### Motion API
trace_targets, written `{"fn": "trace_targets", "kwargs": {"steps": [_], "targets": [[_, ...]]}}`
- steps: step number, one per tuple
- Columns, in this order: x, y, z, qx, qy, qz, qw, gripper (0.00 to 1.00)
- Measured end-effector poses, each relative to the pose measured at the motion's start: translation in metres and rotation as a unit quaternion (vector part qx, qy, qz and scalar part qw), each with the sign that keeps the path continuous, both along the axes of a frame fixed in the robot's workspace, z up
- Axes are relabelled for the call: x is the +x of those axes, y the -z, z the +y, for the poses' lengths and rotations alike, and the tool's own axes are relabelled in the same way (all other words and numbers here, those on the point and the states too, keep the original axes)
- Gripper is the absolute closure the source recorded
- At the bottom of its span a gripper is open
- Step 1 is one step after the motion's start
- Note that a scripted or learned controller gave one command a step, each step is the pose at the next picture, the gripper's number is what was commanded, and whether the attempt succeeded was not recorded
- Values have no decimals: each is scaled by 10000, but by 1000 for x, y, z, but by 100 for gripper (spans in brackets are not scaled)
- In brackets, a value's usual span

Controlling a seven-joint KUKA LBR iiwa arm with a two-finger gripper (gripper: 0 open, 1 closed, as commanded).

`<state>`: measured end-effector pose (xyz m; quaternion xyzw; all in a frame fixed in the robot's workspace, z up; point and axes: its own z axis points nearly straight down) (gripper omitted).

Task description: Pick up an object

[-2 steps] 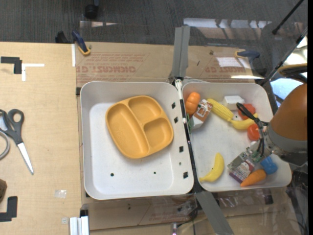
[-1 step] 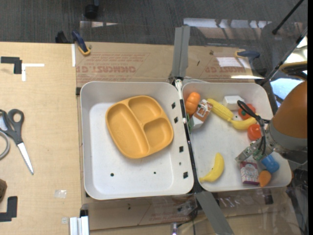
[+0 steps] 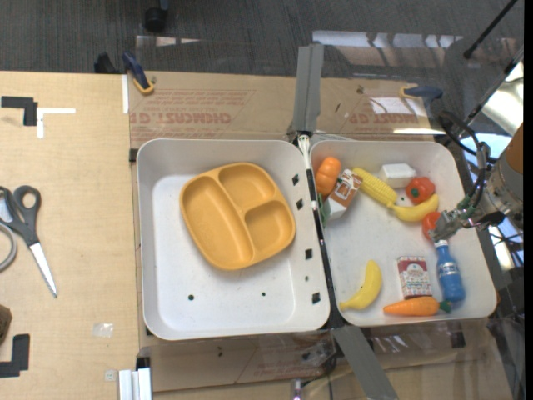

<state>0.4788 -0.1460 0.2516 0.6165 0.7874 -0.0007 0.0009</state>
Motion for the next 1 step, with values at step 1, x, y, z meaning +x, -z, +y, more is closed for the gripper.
{"fn": "trace_targets", "kwargs": {"steps": [1], "targets": [[25, 1, 60, 0, -376, 6, 9993, 100]]}}
